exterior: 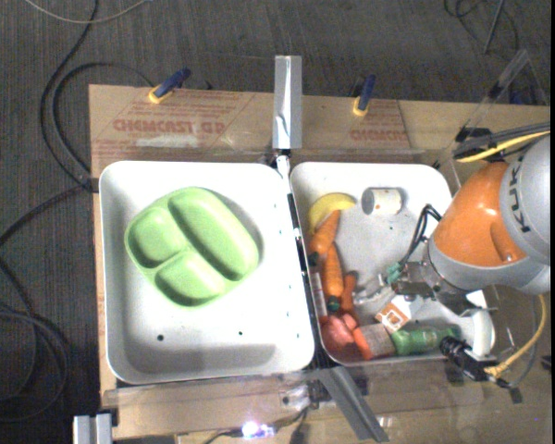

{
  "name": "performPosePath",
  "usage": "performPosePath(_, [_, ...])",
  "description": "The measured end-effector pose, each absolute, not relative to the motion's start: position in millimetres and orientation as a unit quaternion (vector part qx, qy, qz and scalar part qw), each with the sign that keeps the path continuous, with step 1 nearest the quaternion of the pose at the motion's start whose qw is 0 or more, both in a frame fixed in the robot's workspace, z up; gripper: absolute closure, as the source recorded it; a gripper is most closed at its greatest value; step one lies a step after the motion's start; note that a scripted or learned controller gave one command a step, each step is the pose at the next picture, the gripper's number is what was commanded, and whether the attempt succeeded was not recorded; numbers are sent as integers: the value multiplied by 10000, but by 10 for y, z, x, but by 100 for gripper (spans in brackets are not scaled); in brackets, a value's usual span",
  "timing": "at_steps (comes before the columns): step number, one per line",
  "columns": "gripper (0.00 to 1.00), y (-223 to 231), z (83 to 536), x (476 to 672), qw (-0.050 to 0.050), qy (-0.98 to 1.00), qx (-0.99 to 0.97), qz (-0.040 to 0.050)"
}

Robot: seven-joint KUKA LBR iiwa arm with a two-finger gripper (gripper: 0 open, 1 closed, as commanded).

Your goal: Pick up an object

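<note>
Objects for picking crowd the right white bin [444, 181]: orange plastic carrots [327, 248], a yellow banana [329, 205], a white cylinder [381, 200], a green bottle [424, 340] along the near wall. The gripper [388, 283] is low among them, probably to reach the pile; its state I cannot tell. A green sectioned plate [192, 245] lies in the left bin [120, 340].

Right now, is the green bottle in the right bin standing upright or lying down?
Lying down. The green bottle rests on its side along the front wall of the right bin, its length running left to right.
</note>
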State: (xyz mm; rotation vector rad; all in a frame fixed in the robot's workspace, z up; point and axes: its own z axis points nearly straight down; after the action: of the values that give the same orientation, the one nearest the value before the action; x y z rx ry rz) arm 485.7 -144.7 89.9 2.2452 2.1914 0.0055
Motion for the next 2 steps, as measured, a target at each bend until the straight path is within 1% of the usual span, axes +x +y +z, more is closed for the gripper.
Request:
performPosePath(1, [100, -1460, 1000, 4880, 61, 6982, 7159, 28])
performPosePath(2, [0, -1459, 997, 4876, 56, 6982, 7159, 25])
